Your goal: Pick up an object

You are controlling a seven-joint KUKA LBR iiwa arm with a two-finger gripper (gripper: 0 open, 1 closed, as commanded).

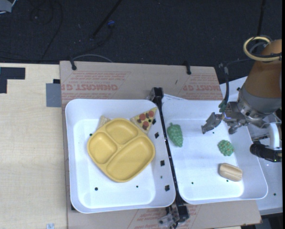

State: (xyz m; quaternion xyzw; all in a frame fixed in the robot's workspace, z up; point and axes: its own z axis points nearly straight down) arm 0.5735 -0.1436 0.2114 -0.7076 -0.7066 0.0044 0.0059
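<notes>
Nearest, at the bottom edge between the two bins, a dark clamp [173, 217], sitting on brown cardboard [133, 80] that runs under both bins and shows printed lettering along its far side. Just above, left bin [85, 194] in the lower centre and right bin [204, 190] in the lower right, side by side, joined along a dark divider. Low in the right bin, toward its right wall, a tan roll [230, 171], lying flat and alone. Slightly higher and just above the roll, a small green lump [225, 148], apart from it. In the middle of the left bin, a yellow three-part plate [122, 149], turned at an angle. Higher in the right bin, close to the divider, a bunch of green grapes [175, 134], well apart from the lump and the roll. At the left bin's upper right corner, touching the plate's far rim, a pizza slice [146, 119]. Above the right bin's upper middle, the gripper [210, 125], pointing left, between the grapes and the lump yet touching neither, with nothing visibly held; whether spread or pressed together, impossible to tell. Behind it, at the right edge, the arm [264, 80], grey with its orange band. Left of the cardboard, pale bench [23, 151] bearing a grey patch [52, 94] and black shapes [6, 78]. Farthest, across the top, dark floor [157, 23] with cables.
</notes>
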